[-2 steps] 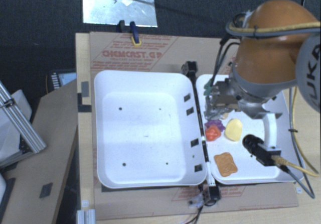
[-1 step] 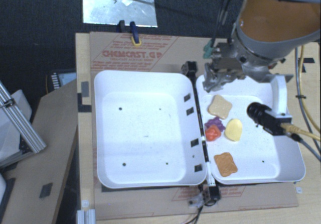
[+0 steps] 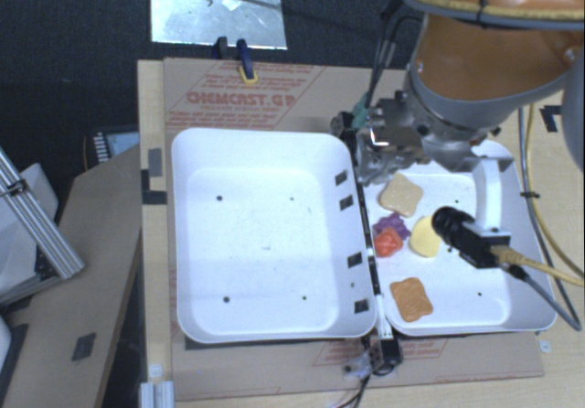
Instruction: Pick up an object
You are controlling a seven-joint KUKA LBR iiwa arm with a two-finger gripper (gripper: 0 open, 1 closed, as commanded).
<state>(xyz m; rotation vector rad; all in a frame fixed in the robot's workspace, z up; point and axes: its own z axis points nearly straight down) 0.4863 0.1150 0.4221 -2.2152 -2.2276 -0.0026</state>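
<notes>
The grey arm (image 3: 484, 113) with its orange band (image 3: 507, 4) is reaching in over the right bin (image 3: 512, 306), and its end effector (image 3: 382, 148) is hanging low above that bin's far left corner, close to the divide between the two bins; whether it is released or clenched cannot be told, since the metal parts there are blurring together. Nothing is showing in its grasp. Several objects are lying in the right bin's left half: a pale tan bread-like piece (image 3: 400, 195) is sitting just beside the end effector toward the near side, a purple and red item (image 3: 388, 237) is resting against the bin's left wall, a yellow round piece (image 3: 423, 237) is lying just beside it, and an orange toast-shaped piece (image 3: 411, 298) is lying near the front left corner. A black cylindrical part (image 3: 466, 234) is overhanging the bin's middle, touching or overlapping the yellow piece. The left bin (image 3: 265, 232) is occupying the counter (image 3: 247, 91) beside it.
</notes>
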